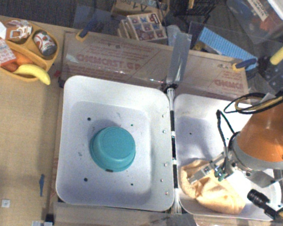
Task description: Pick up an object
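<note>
A teal bowl (113, 148) lies upside down in the middle of the left bin (79, 100). A crumpled tan and orange soft item (214, 192), like a cloth or bag, lies at the front of the right bin (199, 119). My gripper (216, 171) hangs low over the right bin, right at the upper edge of the tan item. The grey wrist with the orange band (266, 141) rises behind it to the right. The fingertips are too small and dark to read against the item.
A yellow tray (10, 65) with a banana, cans and a small box sits at the far left on the bench. Cardboard flaps stand behind both bins. A metal divider (171, 141) runs between the bins. Cables loop near the arm.
</note>
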`<control>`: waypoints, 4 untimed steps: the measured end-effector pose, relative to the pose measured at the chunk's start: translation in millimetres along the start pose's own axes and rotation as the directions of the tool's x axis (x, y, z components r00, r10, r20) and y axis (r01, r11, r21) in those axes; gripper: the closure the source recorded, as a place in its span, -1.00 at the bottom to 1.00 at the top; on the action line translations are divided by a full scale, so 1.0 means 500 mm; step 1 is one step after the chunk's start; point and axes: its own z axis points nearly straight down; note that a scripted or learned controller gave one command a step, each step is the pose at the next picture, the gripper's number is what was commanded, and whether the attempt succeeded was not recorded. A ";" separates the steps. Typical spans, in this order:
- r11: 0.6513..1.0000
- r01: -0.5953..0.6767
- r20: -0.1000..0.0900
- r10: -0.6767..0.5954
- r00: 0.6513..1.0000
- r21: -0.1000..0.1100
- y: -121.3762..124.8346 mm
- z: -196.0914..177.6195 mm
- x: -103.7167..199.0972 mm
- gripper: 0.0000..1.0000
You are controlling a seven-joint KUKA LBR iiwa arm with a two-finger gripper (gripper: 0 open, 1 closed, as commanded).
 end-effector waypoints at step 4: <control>0.913 -0.407 -0.002 0.407 0.913 -0.003 0.039 -0.020 -0.027 1.00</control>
